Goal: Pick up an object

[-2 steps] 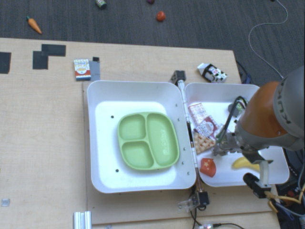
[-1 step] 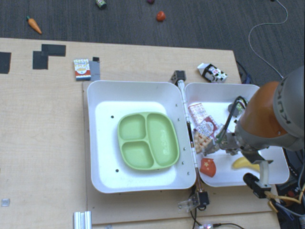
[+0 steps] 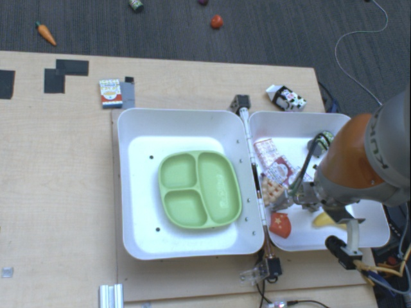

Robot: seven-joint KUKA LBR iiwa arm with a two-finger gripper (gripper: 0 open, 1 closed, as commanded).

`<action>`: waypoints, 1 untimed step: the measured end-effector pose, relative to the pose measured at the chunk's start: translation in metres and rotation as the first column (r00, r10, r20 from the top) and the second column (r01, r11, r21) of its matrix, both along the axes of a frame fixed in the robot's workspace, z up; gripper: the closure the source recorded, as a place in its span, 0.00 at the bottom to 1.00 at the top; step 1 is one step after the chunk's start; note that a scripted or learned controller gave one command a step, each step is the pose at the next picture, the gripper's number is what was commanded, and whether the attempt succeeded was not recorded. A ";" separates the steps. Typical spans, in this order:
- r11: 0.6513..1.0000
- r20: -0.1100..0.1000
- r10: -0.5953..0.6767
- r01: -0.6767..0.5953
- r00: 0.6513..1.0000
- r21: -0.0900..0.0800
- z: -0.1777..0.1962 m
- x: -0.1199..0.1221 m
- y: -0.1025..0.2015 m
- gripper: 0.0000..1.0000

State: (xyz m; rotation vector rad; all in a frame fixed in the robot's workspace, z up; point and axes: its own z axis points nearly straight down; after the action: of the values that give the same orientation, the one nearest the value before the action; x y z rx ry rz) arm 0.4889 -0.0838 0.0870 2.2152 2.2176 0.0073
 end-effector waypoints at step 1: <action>1.000 0.006 0.003 -0.003 1.000 0.000 0.011 0.002 0.001 1.00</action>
State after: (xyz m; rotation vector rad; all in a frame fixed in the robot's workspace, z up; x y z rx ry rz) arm 0.4913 -0.0831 0.0983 2.2088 2.2178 0.0146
